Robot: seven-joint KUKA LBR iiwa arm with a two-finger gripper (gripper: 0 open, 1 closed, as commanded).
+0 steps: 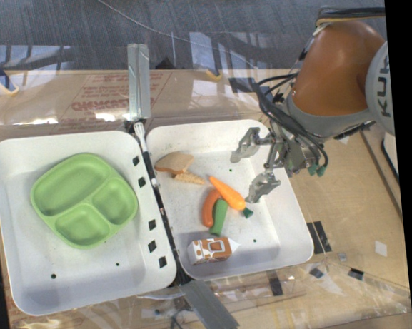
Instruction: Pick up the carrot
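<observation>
The right bin (286,221) serves as the landmark here, and everything else is placed against it. The arm (334,70) reaches in over the far right corner of this bin, and below it the gripper (255,166) hangs above the bin's right half with its two fingers (246,146) spread wide apart and nothing between them.

The carrot (226,191) lies near the middle of the right bin, tilted, with its green end (246,210) pointing toward the near right corner. A second orange and green piece (213,213), probably another toy vegetable, lies just beside it and seems to touch it; the view is not sharp enough to be sure.

Toward the bin's left wall lies a bread slice (175,162), and near the front wall stands a small carton (211,249).

The main risk is the close neighbour: if the fingers come down across both pieces, they may take the wrong one or push the carrot aside. The carrot's round, tapered body may also slip out when the fingers close off its middle.
</observation>
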